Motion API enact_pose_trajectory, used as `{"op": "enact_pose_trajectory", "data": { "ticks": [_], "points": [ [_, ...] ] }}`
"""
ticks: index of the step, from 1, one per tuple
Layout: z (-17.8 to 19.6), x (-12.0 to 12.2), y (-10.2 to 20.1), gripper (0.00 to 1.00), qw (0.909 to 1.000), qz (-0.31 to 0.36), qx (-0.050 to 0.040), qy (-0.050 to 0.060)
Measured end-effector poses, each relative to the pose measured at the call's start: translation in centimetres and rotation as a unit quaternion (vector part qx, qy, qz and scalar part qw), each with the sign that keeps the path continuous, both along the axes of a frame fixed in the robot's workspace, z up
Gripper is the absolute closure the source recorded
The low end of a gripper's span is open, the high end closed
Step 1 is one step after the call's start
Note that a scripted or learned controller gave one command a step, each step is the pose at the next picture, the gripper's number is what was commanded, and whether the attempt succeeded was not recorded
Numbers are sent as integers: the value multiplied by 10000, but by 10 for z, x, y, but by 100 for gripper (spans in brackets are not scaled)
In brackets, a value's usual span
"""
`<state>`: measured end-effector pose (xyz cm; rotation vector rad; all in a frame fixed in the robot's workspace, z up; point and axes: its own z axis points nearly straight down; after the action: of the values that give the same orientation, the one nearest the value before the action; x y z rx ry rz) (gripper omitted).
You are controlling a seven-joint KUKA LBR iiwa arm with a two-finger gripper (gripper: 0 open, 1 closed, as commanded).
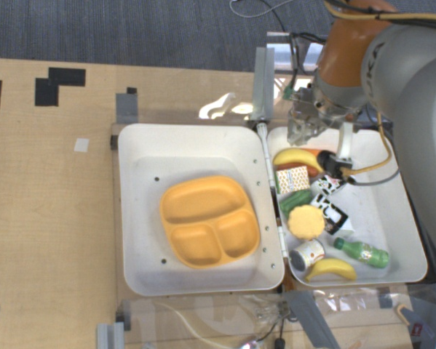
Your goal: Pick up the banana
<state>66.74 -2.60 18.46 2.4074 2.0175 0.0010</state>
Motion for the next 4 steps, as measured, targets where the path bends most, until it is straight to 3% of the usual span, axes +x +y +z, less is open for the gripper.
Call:
{"op": "enact_pose_trajectory", "data": {
  "ticks": [1, 2, 3, 4],
  "points": [
    [0, 0, 0, 0, 10000, -1, 1, -1],
    [-1, 3, 17, 0, 9991, 413, 1, -3],
    [36, -9, 1, 0, 9967, 817, -2, 0],
    [34, 3, -18, 0, 9828, 1846, -4, -6]
  ]
}}
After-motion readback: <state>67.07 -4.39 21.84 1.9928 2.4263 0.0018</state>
